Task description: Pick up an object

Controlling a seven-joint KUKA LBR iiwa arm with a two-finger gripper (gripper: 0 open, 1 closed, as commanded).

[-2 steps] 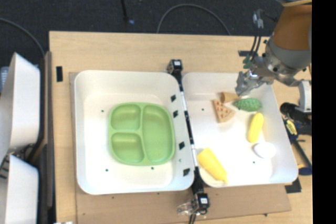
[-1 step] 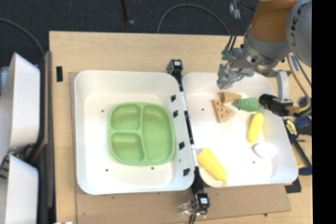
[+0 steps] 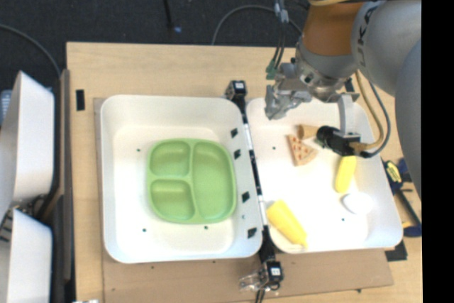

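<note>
Two bins (image 3: pixel 113 152); arm (image 3: pixel 333 18) above pizza slice (image 3: pixel 303 151), right bin

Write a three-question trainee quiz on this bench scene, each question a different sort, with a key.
1. True or false: the green divided plate lies in the left bin.
2. Multiple choice: which thing lies nearest the gripper? A. pizza slice toy B. corn cob C. white round piece
3. Fill in: the yellow block lies in the ____ bin.

Key
1. True.
2. A; the slice sits just below and right of the gripper in the right bin, apart from it.
3. Right.
</note>
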